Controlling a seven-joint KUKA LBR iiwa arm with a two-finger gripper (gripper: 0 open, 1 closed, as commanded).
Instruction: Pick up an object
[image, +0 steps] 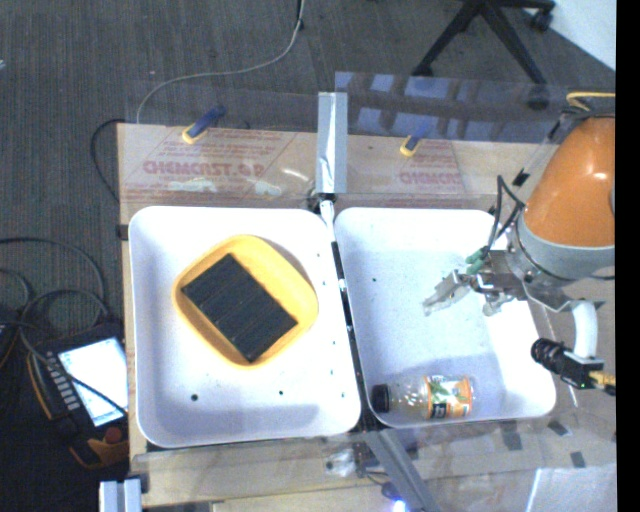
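A: Hovering over the right bin (400, 250), the gripper (462, 290) is reaching in from the arm (575, 205) side, and its fingers are looking spread, with nothing between them.

B: Agreed, it is carrying nothing. Where is the nearest thing to pick?

A: The bottle (428, 395) is lying on its side below the gripper in the picture, toward the near wall of the same bin, well apart from the fingertips. Its dark cap is pointing away from the arm, toward the divider between the bins.

B: And farther out?

A: Across that divider, in the left bin (160, 400), a yellow dish (195, 275) is sitting with a dark flat block (240, 307) resting in it. Those are much farther from the gripper.

B: So the bottle is looking like the sensible target.

A: I am judging so. To do it well, the gripper is needing to travel toward the near wall, centre over the bottle's body rather than its cap, turn so the fingers are straddling the short width, and descend low before closing. The bottle is round, so an off-centre pinch is likely sending it rolling against the wall.
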